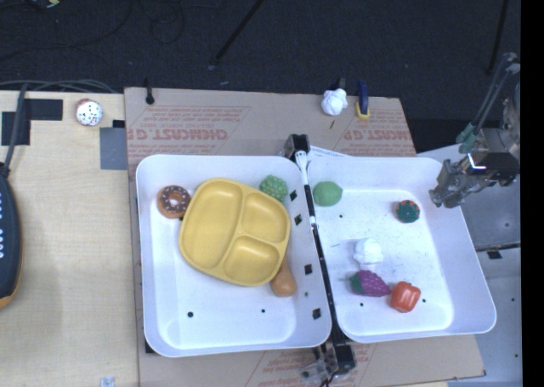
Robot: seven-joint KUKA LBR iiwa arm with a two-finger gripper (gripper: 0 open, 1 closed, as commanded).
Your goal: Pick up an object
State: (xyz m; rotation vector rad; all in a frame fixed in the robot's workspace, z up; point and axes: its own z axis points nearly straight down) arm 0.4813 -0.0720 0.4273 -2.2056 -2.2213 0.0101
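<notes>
Claw [448, 188] sits just off right bin [463, 245] edge; can't tell its state from my feed. Nearest target: teal toy fruit [408, 212] inside bin near claw. Prob light, hard, slick; I'd grip across its middle.

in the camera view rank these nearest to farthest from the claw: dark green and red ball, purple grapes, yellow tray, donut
Measured from the claw at the right bin's right edge:
1. Dark green and red ball, upper right of the right bin.
2. Purple grapes, lower middle of the right bin.
3. Yellow tray, middle of the left bin.
4. Donut, the left bin's upper left corner.
</notes>
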